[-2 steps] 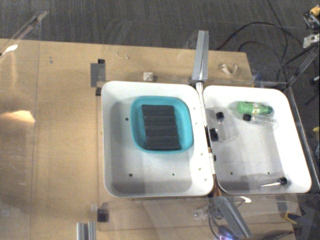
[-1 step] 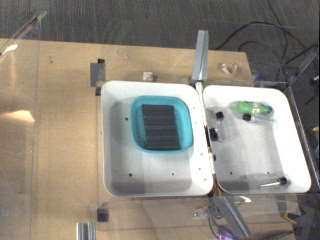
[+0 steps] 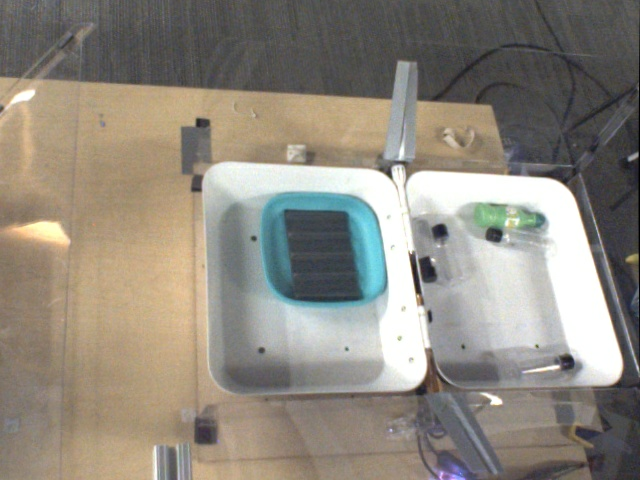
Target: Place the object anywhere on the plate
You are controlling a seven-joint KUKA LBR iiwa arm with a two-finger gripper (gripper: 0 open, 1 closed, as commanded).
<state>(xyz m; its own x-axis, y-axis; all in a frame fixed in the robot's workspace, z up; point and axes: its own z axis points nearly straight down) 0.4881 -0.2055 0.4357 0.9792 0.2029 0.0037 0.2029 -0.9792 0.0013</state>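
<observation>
The green bottle [image 3: 508, 218] lies on its side at the back of the right bin [image 3: 590, 298], long axis pointing across toward the teal plate [image 3: 372, 258] in the left bin [image 3: 225, 298].

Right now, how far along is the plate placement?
Done: a dark ridged object already lies on the teal plate in the left bin. In hand: nothing visible. Left: possibly the green bottle and small clear items in the right bin, if they count.
</observation>
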